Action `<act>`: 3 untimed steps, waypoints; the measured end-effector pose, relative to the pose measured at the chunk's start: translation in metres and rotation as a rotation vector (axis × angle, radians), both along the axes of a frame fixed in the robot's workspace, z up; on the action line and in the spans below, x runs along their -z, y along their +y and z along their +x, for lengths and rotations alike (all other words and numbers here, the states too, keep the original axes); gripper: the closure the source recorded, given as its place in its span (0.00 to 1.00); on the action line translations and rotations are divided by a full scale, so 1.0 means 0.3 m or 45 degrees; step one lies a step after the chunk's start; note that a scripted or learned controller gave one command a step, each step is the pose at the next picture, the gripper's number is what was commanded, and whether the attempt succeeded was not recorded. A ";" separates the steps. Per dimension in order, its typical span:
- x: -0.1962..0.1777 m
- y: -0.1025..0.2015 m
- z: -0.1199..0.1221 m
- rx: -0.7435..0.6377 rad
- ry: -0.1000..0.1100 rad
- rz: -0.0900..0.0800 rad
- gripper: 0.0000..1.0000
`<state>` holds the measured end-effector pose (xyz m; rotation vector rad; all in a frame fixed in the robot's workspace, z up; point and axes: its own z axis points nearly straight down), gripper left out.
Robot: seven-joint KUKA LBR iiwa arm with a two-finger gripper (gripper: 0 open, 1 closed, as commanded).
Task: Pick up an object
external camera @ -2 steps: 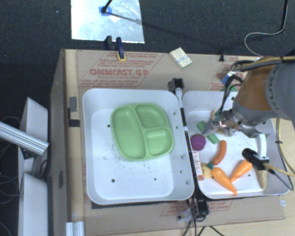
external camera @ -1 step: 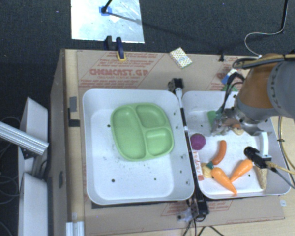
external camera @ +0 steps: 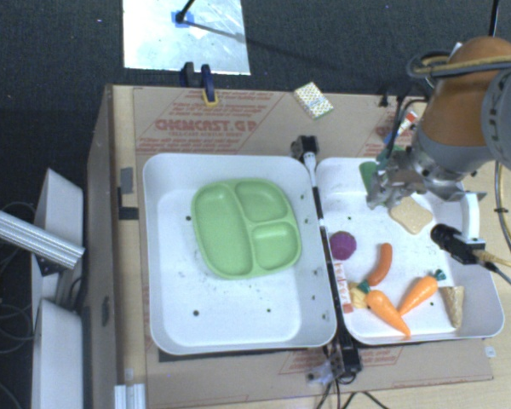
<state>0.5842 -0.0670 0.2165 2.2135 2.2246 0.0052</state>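
Observation:
My gripper [external camera: 381,190] hangs over the far part of the right bin [external camera: 485,313], low above its floor. A green thing [external camera: 368,172] peeks out just behind the gripper, mostly hidden by it. A tan bread-like piece [external camera: 411,217] lies right beside the gripper on its near right. Further forward lie a purple ball [external camera: 343,245], a small orange piece [external camera: 380,264], two carrots with green tops [external camera: 387,310] [external camera: 419,294], and a pale cone [external camera: 453,305]. Nothing shows held in the gripper.
The left bin [external camera: 179,313] holds a green divided plate [external camera: 245,228]. A small yellow-white bit [external camera: 355,295] lies by the divider between the bins. On the cardboard behind the bins sit a patterned block [external camera: 312,100] and a blue-yellow clamp [external camera: 206,82].

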 end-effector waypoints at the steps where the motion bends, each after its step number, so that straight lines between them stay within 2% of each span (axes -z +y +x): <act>1: 0.003 -0.001 -0.002 0.001 0.003 0.000 0.00; 2: 0.360 -0.140 0.032 0.005 0.008 -0.001 0.00; 3: 0.431 -0.240 0.100 0.004 -0.003 -0.002 0.00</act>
